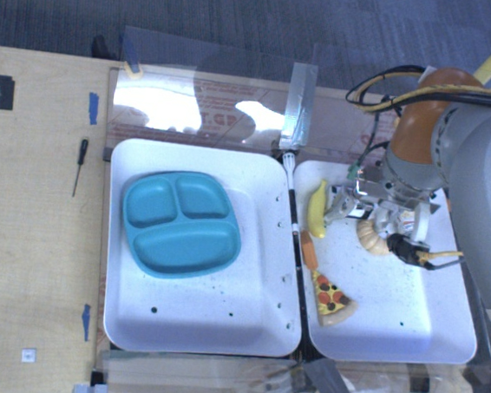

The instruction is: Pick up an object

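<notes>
The right bin (pixel 414 335) holds a yellow banana (pixel 316 209) along its left wall, with a small orange piece (pixel 309 252) just below it. A pizza slice (pixel 332 296) lies further toward the front. A tan, bread-like object (pixel 372 239) sits near the bin's middle back. My gripper (pixel 373 215) hangs low, directly over the tan object's far side and right of the banana. The gripper body partly hides the tan object, and I cannot tell whether they touch.
The left bin (pixel 250 318) holds a blue divided plate (pixel 182 222). A metal divider (pixel 297 118) stands behind the seam between the bins. The grey arm (pixel 483 173) covers the right bin's back right corner. A screwdriver (pixel 79 165) lies on the bench to the left.
</notes>
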You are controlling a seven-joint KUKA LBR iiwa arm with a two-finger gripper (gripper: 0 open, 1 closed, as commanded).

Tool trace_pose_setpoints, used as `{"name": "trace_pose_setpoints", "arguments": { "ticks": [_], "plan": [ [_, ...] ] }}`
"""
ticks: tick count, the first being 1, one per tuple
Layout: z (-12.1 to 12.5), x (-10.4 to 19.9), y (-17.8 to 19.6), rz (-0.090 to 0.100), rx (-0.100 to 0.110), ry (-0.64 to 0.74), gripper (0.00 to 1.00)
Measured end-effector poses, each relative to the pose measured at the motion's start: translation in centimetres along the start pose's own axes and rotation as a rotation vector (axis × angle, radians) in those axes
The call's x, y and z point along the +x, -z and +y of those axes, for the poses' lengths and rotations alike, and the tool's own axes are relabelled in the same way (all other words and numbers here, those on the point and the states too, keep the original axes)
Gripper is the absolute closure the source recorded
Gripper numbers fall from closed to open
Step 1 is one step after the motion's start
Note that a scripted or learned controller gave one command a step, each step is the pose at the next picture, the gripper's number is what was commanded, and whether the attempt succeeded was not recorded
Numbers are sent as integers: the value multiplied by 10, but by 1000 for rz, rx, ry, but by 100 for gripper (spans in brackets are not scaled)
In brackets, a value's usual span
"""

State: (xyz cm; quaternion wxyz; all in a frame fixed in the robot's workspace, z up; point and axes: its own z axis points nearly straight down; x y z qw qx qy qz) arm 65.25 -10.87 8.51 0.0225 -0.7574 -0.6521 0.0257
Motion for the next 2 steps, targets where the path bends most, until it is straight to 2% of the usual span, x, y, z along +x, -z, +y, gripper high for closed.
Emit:
{"name": "trace_pose_setpoints", "arguments": {
  "ticks": [1,2],
  "plan": [
    [0,10,10,10,-1,9,100],
    [-3,87,107,13,-80,10,100]
  ]
}}
